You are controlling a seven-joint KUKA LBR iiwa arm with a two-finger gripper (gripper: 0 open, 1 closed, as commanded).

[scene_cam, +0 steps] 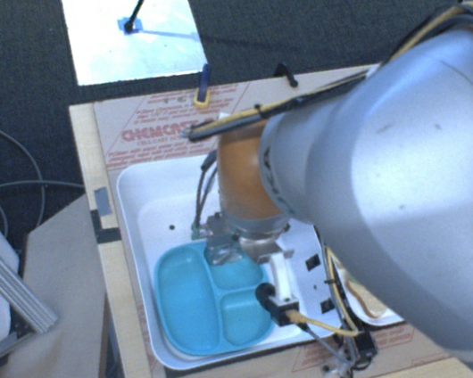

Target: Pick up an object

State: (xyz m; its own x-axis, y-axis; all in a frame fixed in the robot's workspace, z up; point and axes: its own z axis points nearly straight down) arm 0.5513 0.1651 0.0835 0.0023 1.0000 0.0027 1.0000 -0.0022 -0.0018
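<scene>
Arm: grey housing (402,200) is seen closest of all, bulking over the right bin and hiding most of it.
Orange band: the band (239,178) is seen above the wrist, directly over the left bin's right half.
Gripper: the gripper (229,250) is lowered right at the blue tray's upper right compartment; whether its fingers are apart or together cannot be told, as the wrist blocks them, and nothing is seen held.
Blue tray: a light blue divided tray (185,306) is laid in the left bin's front part, with one long compartment on the left and two smaller ones on the right.
Left bin: the white bin (143,200) is set on a printed cardboard sheet (143,123); a small dark speck is spotted on its floor behind the tray.
Right bin: only a sliver of its rim (376,313) is seen below the arm.
Cables: yellow and black cables (320,327) are hung from the wrist, just right of the tray.
</scene>
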